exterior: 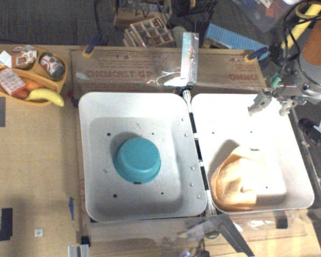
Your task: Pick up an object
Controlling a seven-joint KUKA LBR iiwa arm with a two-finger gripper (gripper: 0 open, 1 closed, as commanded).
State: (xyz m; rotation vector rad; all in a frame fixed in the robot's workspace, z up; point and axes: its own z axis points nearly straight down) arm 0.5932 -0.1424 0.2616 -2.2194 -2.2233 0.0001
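Note:
A teal bowl [138, 160] lies upside down in the middle of the left bin [96, 111]. A crumpled tan cloth [237, 182] rests against the front left corner of the right bin [289, 159]. My gripper [271, 106] hangs over the far right part of the right bin, well above and behind the cloth. Its two fingers [255, 106] are spread apart with nothing between them. The grey arm with its orange band [316, 44] comes in from the upper right.
A yellow tray [27, 79] with a banana, cans and a box sits on the bench at far left. A cardboard wall [134, 68] runs behind both bins, with cables and boxes beyond it.

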